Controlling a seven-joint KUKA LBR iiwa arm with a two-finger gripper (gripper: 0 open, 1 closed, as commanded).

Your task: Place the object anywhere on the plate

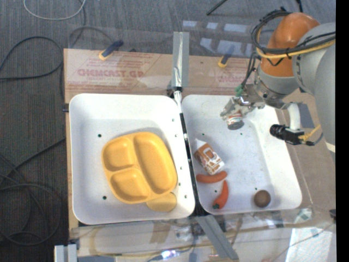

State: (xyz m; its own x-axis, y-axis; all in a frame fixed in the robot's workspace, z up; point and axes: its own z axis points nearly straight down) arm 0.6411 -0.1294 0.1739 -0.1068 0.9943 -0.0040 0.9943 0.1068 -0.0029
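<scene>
Firstly, left bin: a shallow white plastic bin (87,119) fills the left-centre of the frame, on a brown cardboard sheet with red print.
Plate: a yellow plastic plate with three compartments (140,166) lies in the lower middle of the left bin, turned at a slant.
Yellow piece: a pale yellow rounded object (162,203) lies just below the plate's lower right corner, touching or slightly tucked under its rim, near the bin's lower right corner.
Divider: a grey metal strip (179,59) runs down from the upper centre of the frame to where the two bins meet.
Right bin: a second shallow white plastic bin (283,168) sits right of centre, side by side with the first.
Packet: a small brown and white printed packet (209,157) lies in the left part of the right bin, tilted.
Sausage: a short orange-red sausage-shaped toy (211,177) lies just below the packet, roughly level.
Carrot: an orange-red tapered toy (221,195) lies just below the sausage, slanting toward the bin's lower edge.
Ball: a small dark brown round object (262,198) sits in the lower right corner of the right bin, well apart from the plate.
Gripper: the two-finger metal gripper (235,117) hangs over the upper part of the right bin; whether its pincer is spread or pressed together cannot be told.
Arm: the grey arm with an orange band (289,37) enters from the upper right of the frame.
</scene>
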